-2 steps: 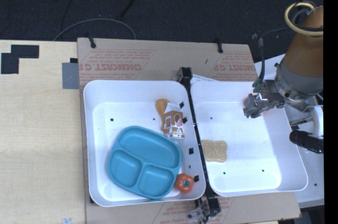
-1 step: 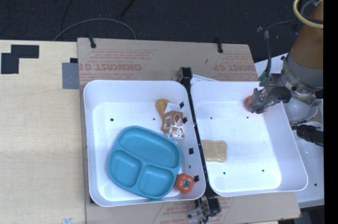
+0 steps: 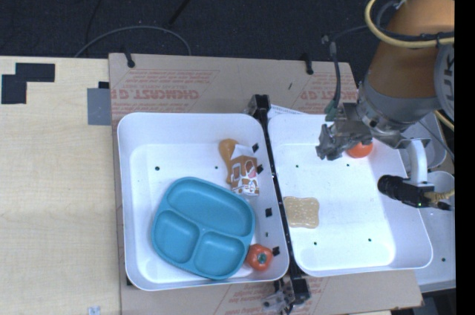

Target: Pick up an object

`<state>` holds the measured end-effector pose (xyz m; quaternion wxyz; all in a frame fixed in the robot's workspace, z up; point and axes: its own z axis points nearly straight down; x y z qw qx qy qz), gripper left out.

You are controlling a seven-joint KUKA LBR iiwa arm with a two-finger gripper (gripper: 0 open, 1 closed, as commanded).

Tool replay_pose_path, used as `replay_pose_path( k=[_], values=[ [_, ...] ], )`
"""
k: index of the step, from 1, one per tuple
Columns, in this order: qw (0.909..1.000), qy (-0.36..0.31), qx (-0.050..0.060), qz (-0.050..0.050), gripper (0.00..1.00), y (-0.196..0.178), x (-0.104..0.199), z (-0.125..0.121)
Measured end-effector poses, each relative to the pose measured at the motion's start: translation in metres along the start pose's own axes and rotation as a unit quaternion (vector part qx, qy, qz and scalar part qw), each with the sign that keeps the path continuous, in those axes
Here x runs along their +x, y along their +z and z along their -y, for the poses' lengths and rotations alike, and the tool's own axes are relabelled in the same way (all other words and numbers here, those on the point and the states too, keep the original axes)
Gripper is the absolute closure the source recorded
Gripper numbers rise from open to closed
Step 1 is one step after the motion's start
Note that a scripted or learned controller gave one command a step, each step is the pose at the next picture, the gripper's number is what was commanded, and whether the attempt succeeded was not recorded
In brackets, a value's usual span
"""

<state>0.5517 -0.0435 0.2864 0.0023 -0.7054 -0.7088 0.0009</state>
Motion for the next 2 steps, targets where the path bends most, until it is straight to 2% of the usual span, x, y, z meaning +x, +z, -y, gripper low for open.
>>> replay_pose_path(
  k=[2],
  values=[
    [1.0000, 0.000, 0.000, 0.001, 1.00, 0.042, 0.105, -0.027]
  ],
)
